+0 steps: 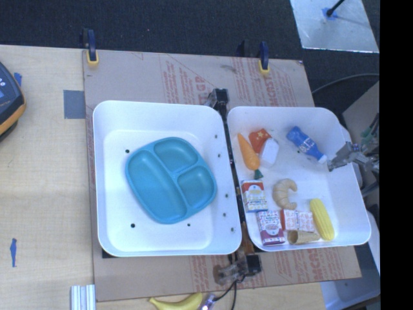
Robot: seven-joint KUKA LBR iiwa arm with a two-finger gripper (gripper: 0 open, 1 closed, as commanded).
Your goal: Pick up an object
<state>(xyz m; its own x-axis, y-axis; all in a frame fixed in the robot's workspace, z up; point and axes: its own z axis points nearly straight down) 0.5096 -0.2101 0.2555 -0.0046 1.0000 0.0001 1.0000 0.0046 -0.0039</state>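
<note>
It looks like a robotics lab: two white bins [161, 118] sit on cardboard [193, 76] clamped to a wooden bench [39, 186].

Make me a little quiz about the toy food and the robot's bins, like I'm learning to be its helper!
1. True or false: the blue plate lies in the left bin.
2. Which lies nearest the gripper? A) carrot B) blue bottle C) corn
3. Fill in: the croissant lies in the ___ bin.

Key: 1 true. 2 B. 3 right.
</note>
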